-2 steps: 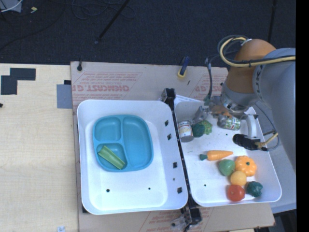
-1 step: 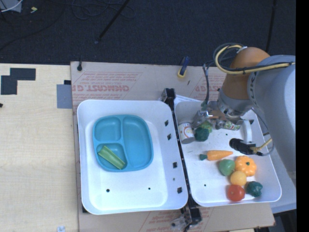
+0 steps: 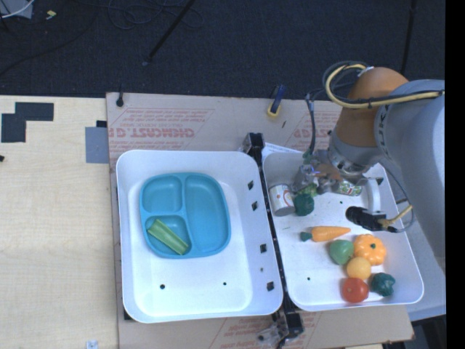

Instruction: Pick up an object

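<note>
Overhead, in the camera view, the grey arm reaches in from the right and its gripper (image 3: pixel 312 186) hangs low over the back left of the right bin (image 3: pixel 320 286), just above a dark green vegetable (image 3: pixel 303 204) that sits right beside a small silver can (image 3: pixel 280 197). Whether the tool is spread or pressed together cannot be told from this slant, and nothing can be seen pinched in it. That dark green piece looks like the likeliest pick. The risk is that a descent lands on the can as well, knocking it over or wedging both, or that the rounded toy squirts sideways out of a closing grip towards the bin wall. By count, the right bin has one can, two dark green pieces (the second (image 3: pixel 383 283) at the front right corner), one carrot (image 3: pixel 327 233), one light green vegetable (image 3: pixel 339 251), one orange pumpkin (image 3: pixel 370 248), one yellow fruit (image 3: pixel 358 268) and one red tomato (image 3: pixel 354 290); the last four are crowded together and touching. The left bin (image 3: pixel 189 293) holds one blue divided plate (image 3: pixel 205 208) with one pale green strip (image 3: pixel 167 236) in its front left compartment.
</note>
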{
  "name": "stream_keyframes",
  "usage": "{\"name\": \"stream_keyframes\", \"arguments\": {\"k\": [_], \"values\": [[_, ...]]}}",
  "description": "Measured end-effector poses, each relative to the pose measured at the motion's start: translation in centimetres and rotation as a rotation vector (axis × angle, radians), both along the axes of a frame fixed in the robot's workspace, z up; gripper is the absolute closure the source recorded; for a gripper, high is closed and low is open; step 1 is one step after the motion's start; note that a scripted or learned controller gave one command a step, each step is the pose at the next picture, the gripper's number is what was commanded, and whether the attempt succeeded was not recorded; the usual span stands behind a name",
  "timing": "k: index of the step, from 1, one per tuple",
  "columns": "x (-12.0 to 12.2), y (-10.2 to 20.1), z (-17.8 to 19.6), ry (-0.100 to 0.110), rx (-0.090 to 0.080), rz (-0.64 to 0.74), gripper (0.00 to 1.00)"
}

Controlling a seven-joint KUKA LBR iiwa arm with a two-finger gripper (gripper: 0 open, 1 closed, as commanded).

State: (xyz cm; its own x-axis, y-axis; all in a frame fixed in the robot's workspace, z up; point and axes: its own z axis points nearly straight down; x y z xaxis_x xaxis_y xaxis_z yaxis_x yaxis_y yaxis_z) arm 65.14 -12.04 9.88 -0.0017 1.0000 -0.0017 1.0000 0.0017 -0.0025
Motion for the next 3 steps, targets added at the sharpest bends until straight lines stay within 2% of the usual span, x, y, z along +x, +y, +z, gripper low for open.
{"name": "stream_keyframes", "arguments": {"k": [1,2,3], "values": [[0.4,0.1,6.3,-0.005,0.001,0.001,1.00],[-0.4,0.6,11.8,-0.005,0.002,0.002,1.00],[-0.4,0.6,12.9,-0.002,0.002,0.003,1.00]]}}
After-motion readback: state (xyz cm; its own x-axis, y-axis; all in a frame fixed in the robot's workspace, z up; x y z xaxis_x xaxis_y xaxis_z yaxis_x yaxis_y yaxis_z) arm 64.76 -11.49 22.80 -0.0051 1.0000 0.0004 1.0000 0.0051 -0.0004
